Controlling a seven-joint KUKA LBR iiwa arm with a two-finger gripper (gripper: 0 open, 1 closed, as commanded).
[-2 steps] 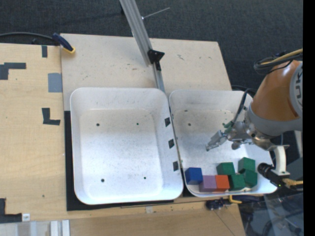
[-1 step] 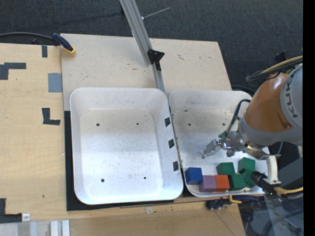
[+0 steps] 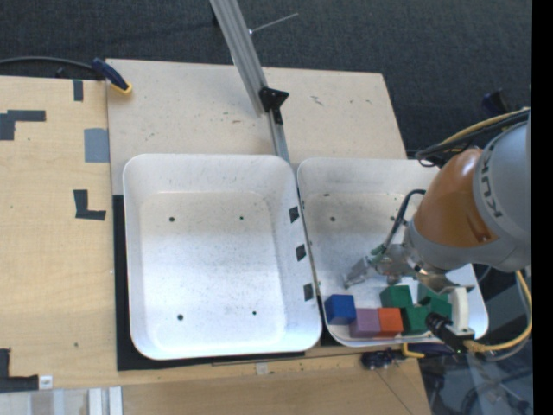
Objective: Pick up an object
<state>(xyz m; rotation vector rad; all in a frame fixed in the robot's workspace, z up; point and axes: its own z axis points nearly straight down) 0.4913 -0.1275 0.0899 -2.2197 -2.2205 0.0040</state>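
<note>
A: Biggest first: what's there?

B: The arm point(image 3: 471, 210), grey with its orange band, coming in from three o'clock over the right bin point(image 3: 346, 180). The left bin point(image 3: 207, 180) sits at nine o'clock of it, their rims touching.

A: And the gripper point(image 3: 367, 271)?

B: Low in the right bin, just at eleven o'clock of the blocks. Whether it is wide or narrow I cannot tell; nothing shows between its tips.

A: The things to pick?

B: Small blocks huddled at the bin's six o'clock wall: a green block point(image 3: 397, 297), a blue cube point(image 3: 340, 308), a purple block point(image 3: 368, 321), an orange block point(image 3: 390, 320). They look light, stiff, smooth-faced, likely to skid if nudged rather than squeezed.

A: Where to grip?

B: I'd judge the blue cube easiest, across its flat opposite faces; its nine o'clock side is free. The others touch each other.

A: The surface?

B: Speckled white plastic, shallow walls; the wall just beside the blocks crowds a finger.
</note>
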